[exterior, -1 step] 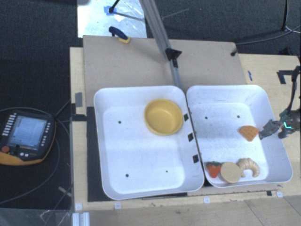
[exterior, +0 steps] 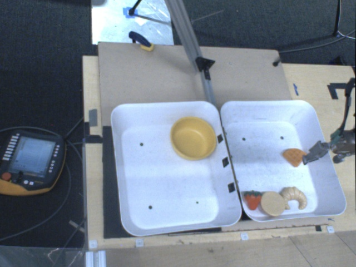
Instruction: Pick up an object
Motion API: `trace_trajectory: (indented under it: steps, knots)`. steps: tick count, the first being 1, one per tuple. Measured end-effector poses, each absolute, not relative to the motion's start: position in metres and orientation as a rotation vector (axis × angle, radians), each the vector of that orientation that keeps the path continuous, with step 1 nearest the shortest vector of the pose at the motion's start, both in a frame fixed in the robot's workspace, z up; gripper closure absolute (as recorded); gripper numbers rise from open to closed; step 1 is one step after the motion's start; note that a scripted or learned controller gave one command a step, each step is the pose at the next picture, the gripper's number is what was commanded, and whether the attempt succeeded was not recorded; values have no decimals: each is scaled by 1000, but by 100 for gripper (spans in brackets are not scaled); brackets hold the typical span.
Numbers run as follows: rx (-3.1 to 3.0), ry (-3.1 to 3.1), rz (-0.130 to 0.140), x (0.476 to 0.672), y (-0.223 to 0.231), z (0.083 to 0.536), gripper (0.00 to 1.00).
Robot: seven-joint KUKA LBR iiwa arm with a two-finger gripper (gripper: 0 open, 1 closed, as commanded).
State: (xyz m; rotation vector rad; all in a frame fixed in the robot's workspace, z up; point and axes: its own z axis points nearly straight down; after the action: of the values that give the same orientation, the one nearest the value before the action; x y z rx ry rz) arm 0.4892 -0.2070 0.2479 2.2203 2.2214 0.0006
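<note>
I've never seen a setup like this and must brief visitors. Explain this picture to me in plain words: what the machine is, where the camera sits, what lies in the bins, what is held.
One camera looks down at a slant on a bench with two shallow white bins. The left bin holds a yellow bowl. The right bin holds an orange wedge-shaped piece, and along its near edge a toy strawberry, a tan round disc and a toy croissant. The machine is a robot arm reaching in from the right; its two-finger gripper sits right beside the orange piece. The picture does not show anything held. The handheld controller on the floor at left operates the robot.
</note>
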Motion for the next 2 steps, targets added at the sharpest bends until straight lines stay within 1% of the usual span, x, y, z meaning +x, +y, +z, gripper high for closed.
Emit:
trace_trajectory:
  steps: [1,2]
  knots:
    - [2222,2223,-2,485,-200,204,0]
    - [2223,2223,-2,492,-202,159,0]
